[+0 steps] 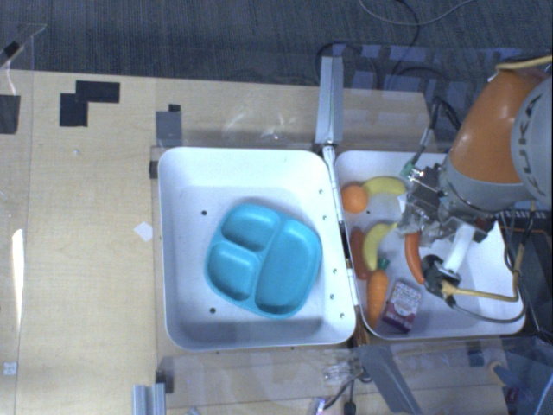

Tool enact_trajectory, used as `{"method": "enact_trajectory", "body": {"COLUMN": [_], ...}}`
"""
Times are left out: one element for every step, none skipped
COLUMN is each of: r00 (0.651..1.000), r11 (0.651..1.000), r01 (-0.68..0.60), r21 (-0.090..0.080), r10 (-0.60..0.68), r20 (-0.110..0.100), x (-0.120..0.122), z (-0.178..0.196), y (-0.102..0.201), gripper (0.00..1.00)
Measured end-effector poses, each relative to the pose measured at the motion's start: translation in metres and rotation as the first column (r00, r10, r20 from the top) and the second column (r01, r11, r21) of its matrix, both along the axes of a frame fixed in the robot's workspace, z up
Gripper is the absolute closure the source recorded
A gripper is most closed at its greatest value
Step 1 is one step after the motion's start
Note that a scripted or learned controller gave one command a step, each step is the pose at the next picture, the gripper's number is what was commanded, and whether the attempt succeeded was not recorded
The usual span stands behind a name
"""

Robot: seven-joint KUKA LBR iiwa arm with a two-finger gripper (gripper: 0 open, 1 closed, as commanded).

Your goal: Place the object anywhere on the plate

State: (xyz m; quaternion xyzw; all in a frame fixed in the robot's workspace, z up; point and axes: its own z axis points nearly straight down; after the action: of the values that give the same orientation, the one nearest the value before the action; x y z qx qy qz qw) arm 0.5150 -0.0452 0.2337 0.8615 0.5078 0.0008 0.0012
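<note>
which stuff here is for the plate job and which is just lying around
For the job:
- blue divided plate, left bin
- pincer, over the right bin
- any of the toy foods there could be the object

Lying about:
- black tape patches on the bench
- loose cable on the floor

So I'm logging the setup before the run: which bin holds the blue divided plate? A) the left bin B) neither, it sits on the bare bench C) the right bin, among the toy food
A: the blue plate lies in the left bin, while the toy food, such as the carrot, sits in the right bin.
</note>
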Motion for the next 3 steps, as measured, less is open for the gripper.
{"method": "enact_trajectory", "body": {"r00": [0.989,0.929,0.929], "r11": [0.989,0.929,0.929], "r01": [-0.147,-0.371,-0.37], "r21": [0.0,0.001,0.001], "r10": [0.147,0.371,0.37], "r20": [0.001,-0.001,0.0], "x": [0.059,0.055,0.055], "z": [0.004,-0.044,-0.044], "y": [0.028,0.089,0.089], "gripper": [1.0,1.0,0.0]}}
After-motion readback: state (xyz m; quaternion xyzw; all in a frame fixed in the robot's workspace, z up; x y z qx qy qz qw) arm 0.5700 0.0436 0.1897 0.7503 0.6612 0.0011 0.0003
